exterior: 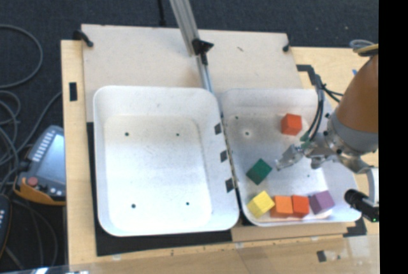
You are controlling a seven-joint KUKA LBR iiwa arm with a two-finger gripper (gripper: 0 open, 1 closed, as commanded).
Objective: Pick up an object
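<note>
Nothing is lifted yet: the gripper (pixel 288 157) hangs over the middle of the right bin (pixel 268 104), its metal fingers slightly parted with nothing between them, so the grasp and the lift are, as I judge it, all left to do. The nearest candidate, a green block (pixel 259 171), lies just at the gripper's eight o'clock; an orange block (pixel 291 124) sits at its twelve o'clock. Along the bin's six o'clock wall stand a yellow block (pixel 261 203), two orange cubes (pixel 291 205) and a purple block (pixel 320 201). All look like matte, hard-edged cubes. The bins are smooth, speckled white plastic with rounded corners; the left bin (pixel 159 158) sits alongside.
</note>
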